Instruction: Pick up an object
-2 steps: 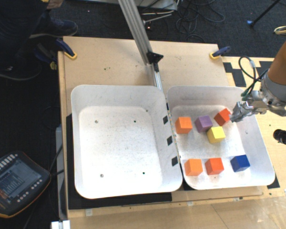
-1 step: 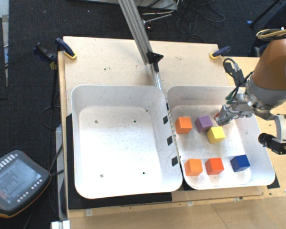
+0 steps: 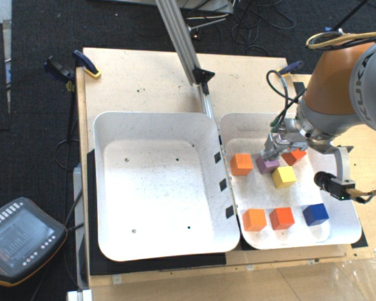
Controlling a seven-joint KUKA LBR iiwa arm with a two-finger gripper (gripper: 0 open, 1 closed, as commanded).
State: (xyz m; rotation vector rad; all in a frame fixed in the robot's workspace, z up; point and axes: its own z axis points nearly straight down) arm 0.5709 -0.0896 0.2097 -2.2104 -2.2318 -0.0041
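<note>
I have the end effector (image 3: 274,150) low in the right bin (image 3: 348,231), down over the purple block (image 3: 267,164), which sits between the orange block (image 3: 242,163) and a red one (image 3: 293,157), with the yellow block (image 3: 284,177) just beside it. I judge this the grasp step. I can't tell its closure. Next calls for a firm pinch, then a straight lift clear of the neighbours.
</note>
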